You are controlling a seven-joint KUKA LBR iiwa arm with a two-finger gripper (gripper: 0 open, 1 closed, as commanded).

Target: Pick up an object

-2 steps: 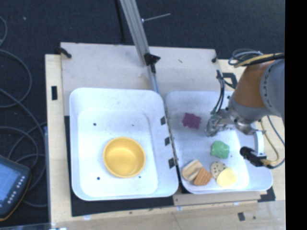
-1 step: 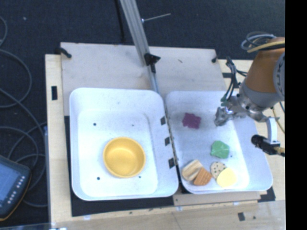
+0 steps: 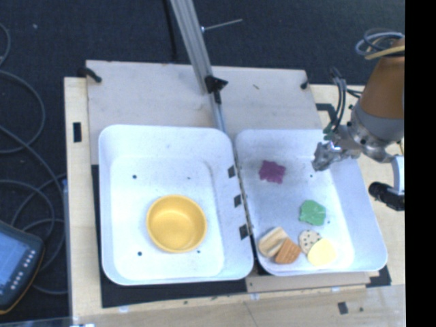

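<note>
Worktop: nearest the camera at its front edge; pale wood, with a lighter board at the back and two shallow white bins set side by side on it.
Left bin: white, on the left half of the worktop; touching or nearly touching the right bin along the shared edge.
Right bin: white, on the right half; objects gathered toward its front, one nearer its middle.
Arm: entering from the right; orange band above a grey wrist, over the right bin's far right corner.
Metal pole: slanting from the top of the view down to the gap between the bins.
Yellow bowl: upright, open side up, in the front half of the left bin.
End effector: over the upper right part of the right bin, apart from every object; nothing seen in its grip; opening cannot be told.
Purple piece: flat in the right bin, left of the end effector.
Green piece: flat, below the end effector, well apart from it.
Yellow round piece: at the front of the right bin.
Tan block: at the front left, touching the orange-brown piece.
Orange-brown piece: between tan block and spotted piece.
Spotted piece: pale with dark dots, just above the yellow round piece.
</note>
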